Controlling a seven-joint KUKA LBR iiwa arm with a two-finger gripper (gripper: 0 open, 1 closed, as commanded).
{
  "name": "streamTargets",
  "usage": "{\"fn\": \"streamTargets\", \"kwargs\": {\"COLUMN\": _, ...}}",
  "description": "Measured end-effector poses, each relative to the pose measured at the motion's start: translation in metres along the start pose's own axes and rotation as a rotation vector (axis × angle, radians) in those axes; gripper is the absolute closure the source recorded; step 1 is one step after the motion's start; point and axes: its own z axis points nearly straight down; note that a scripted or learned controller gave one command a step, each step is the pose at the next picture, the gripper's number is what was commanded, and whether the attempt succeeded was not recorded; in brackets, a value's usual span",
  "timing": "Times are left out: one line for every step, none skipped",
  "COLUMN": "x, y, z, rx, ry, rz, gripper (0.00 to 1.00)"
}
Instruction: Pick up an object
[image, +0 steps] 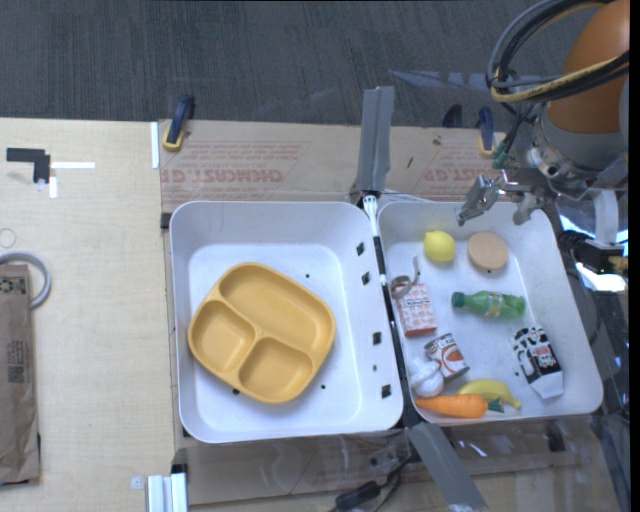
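Observation:
My gripper (497, 208) hangs over the far edge of the right bin (572, 300), its two fingers spread open with nothing between them. Just below it lie a yellow lemon (438, 245) and a tan round disc (488, 251). Further toward the front are a green bottle (488, 303), a red carton (414, 308), a small orange-and-white carton (447, 355), a white lumpy item (424, 378), a carrot (452, 405), a banana (494, 390) and a black-and-white milk carton (538, 357).
The left bin (200, 250) holds a yellow divided plate (262, 332). A grey divider post (376, 140) rises between the bins at the back. Black cables (530, 45) loop above the arm's orange band (598, 45). A brown paper bag (15, 360) lies at the far left.

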Motion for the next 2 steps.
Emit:
{"fn": "streamTargets", "kwargs": {"x": -0.002, "y": 0.031, "z": 0.144, "rx": -0.002, "ry": -0.001, "rz": -0.142, "gripper": 0.0}}
{"fn": "streamTargets", "kwargs": {"x": -0.032, "y": 0.034, "z": 0.16, "rx": -0.004, "ry": -0.003, "rz": -0.152, "gripper": 0.0}}
